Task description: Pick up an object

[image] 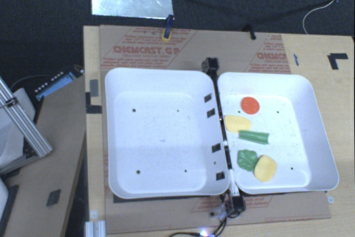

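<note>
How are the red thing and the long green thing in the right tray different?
The red disc is round and flat; the green stick is long and narrow. The red disc lies apart near the far side, while the green stick touches a yellow piece. Both rest in the right bin.

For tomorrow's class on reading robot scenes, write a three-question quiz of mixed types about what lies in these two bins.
1. True or false: all the objects lie in the right bin.
2. Which object lies farthest from the camera? A) red disc B) green stick C) yellow lump
3. Fill in: the dark green piece touches the ____ lump.

Key: 1 true; 2 A; 3 yellow.
</note>
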